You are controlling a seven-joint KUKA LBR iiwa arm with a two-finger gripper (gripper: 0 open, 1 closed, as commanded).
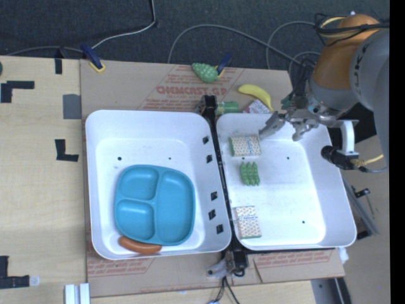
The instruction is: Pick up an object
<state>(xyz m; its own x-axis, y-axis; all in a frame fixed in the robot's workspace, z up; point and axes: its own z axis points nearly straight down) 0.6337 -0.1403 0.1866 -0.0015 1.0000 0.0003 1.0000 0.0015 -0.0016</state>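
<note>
The right bin (329, 220) holds three small items along its left side: a patterned packet (245, 146) at the back, a green ridged piece (249, 173) in the middle and another patterned packet (247, 221) near the front. My gripper (283, 125) hangs over the bin's back edge, open, with its two fingers spread apart. Nothing sits between the fingers. The nearest item is the back packet, a little to the gripper's left and below it.
The left bin (104, 132) holds a blue divided plate (154, 204) and an orange sausage (140, 246) at its front. Behind the bins lie a yellow banana (255, 94), a green toy (205, 71) and cables. The arm (345, 62) fills the upper right.
</note>
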